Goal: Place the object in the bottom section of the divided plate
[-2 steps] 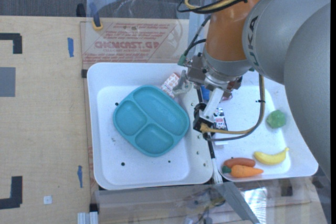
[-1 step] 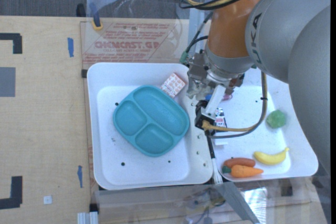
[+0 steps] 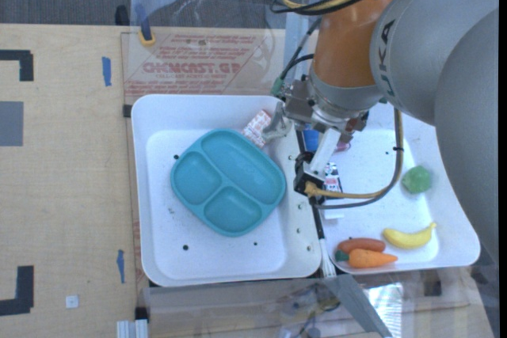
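Worktop [image 3: 63, 170]: carries two shallow white bins side by side.
Left bin [image 3: 150, 249]: holds the divided plate [image 3: 228, 181], teal, three sections, lying flat and tilted, all sections bare.
Right bin [image 3: 451, 241]: green item [image 3: 417, 179], banana [image 3: 409, 236], carrot [image 3: 371, 257], sausage [image 3: 360, 244]; well apart from the plate.
Jaws [image 3: 269, 125]: clamped on a small pink-white packet [image 3: 257, 124], carried at the plate's upper edge.
Task object: the packet, not yet over the bottom section.
Judgement: held high, probably for transit; lowering too soon risks the wrong section.
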